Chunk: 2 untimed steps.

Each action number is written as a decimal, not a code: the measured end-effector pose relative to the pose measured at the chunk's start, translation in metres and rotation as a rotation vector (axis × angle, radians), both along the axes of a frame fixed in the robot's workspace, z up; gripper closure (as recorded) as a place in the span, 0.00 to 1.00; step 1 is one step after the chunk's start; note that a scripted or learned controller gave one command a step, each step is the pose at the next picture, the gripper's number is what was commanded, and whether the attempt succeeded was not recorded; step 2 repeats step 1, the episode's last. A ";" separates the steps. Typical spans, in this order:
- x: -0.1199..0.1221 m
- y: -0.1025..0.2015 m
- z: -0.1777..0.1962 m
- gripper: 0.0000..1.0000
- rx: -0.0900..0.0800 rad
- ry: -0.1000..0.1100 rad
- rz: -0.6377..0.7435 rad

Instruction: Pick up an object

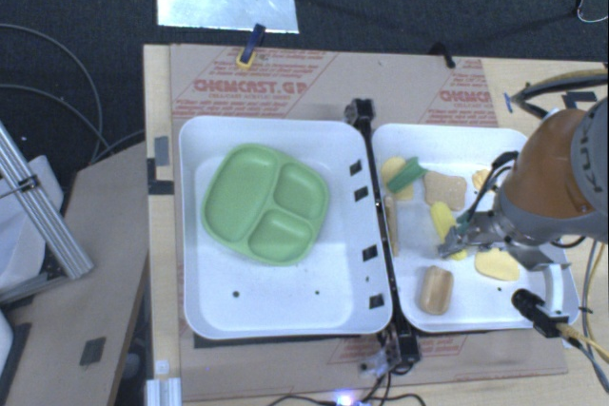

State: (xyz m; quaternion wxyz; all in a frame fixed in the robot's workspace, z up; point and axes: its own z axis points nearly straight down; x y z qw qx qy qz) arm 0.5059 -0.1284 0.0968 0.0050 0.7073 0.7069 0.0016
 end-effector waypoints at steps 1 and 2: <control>0.030 0.085 0.093 1.00 0.006 -0.001 0.013; 0.030 0.085 0.093 1.00 0.006 -0.001 0.013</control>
